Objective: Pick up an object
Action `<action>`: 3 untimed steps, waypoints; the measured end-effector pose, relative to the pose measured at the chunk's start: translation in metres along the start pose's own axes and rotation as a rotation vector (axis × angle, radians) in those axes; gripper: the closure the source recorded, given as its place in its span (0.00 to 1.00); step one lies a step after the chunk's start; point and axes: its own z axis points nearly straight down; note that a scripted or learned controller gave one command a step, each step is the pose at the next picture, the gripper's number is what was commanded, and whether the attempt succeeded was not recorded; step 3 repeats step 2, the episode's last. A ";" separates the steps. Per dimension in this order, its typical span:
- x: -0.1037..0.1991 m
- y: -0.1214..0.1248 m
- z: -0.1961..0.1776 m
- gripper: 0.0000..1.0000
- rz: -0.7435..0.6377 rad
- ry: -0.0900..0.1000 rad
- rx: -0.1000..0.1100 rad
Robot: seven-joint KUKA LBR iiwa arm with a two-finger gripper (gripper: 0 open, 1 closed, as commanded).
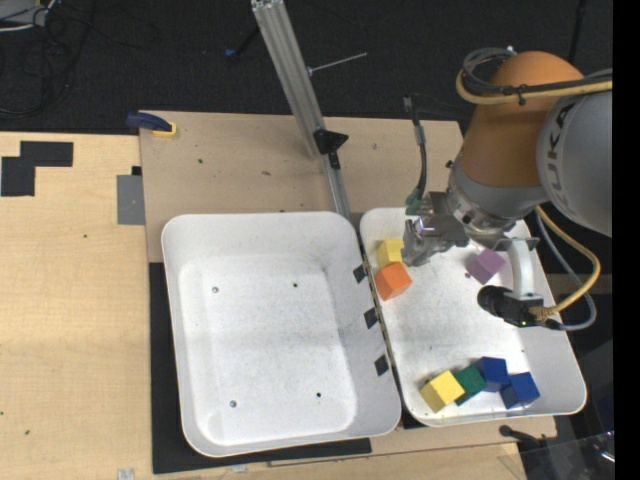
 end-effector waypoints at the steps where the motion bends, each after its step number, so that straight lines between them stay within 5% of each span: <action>1: 0.055 0.029 0.008 1.00 0.000 0.000 -0.002; 2: 0.099 0.063 0.024 1.00 0.001 -0.001 -0.002; 3: 0.099 0.063 0.024 1.00 0.001 -0.001 -0.002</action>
